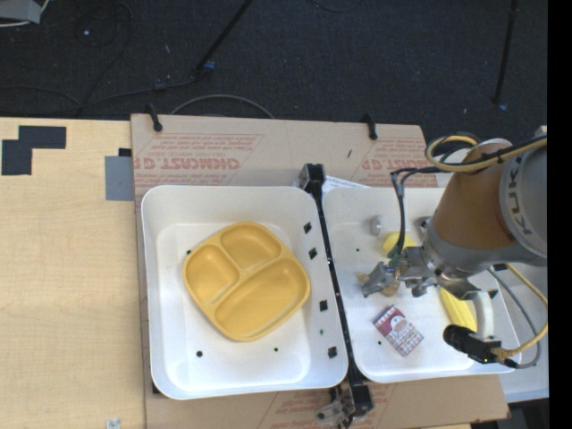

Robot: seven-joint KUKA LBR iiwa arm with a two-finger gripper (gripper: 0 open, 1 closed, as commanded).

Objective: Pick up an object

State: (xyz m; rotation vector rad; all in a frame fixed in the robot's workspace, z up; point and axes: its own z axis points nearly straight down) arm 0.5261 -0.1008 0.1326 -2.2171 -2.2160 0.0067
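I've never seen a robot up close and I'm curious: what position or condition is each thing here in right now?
Yellow divided plate: right way up, flat in the left bin.
Red and white box: lying flat in the right bin, apart from the gripper.
Yellow object: lying in the right bin, partly hidden under the arm.
Gripper: lowered into the right bin; whether it holds anything is unclear.

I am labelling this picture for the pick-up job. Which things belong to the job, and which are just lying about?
Belong to the job:
- pincer, over the right bin
- small red-and-white box, close to the pincer
- yellow object, beside the arm

Just lying about:
- yellow divided plate, in the left bin
- cardboard sheet, under both bins
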